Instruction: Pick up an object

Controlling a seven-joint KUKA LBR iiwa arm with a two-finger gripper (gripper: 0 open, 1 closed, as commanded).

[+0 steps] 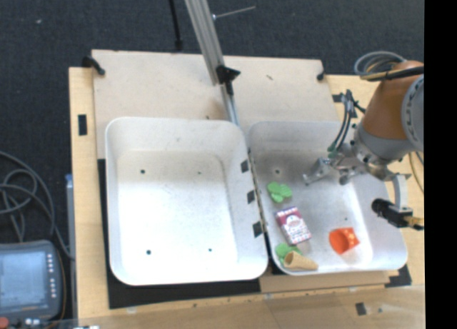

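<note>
right bin (325,142) | green piece (279,192) | red-white carton (293,225) | orange cup (343,240) | cone (298,260)

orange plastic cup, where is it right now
The orange plastic cup lies in the right white bin, near its front right corner, right of the red and white carton.

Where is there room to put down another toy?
The left bin has bare floor from wall to wall. In the right bin, it's crowded near the front: green piece, red box, orange cup, cone.
</note>
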